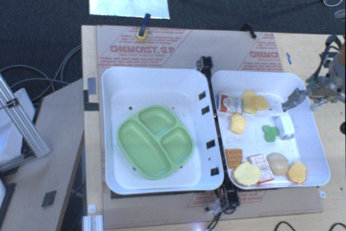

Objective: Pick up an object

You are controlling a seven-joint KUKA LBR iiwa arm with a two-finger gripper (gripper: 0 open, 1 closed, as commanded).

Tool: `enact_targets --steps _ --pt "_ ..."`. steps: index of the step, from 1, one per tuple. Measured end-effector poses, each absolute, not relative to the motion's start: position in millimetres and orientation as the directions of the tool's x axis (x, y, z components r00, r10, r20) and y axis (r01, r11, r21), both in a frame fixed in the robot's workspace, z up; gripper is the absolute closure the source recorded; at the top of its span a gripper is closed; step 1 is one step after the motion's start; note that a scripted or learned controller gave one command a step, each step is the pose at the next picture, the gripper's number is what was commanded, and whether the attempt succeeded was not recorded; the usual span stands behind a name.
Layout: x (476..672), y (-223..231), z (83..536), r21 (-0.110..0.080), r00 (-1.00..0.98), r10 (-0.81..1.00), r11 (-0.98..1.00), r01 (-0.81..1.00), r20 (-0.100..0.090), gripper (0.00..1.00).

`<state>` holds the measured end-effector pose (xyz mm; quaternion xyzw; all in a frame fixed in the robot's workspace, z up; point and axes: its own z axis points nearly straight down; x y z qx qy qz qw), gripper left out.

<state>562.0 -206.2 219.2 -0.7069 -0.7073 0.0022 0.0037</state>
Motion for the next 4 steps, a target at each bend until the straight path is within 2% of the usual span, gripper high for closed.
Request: enact_targets --steps 1,2,3,4 --pt "564.2 -206 224 0.001 -0.003 1.000 0.003 1.000 -0.001 0.00" --pt "564.3 -202 161 -0.004 -0.002 1.000 0.002 1.000 0.002 0.00" --pt "558.8 -203 109 0.008 -0.001 1.000 0.001 1.000 -0.007 0.00" --pt "564.1 -206 106 0.020 0.000 1.000 0.001 1.000 -0.010 0.00"
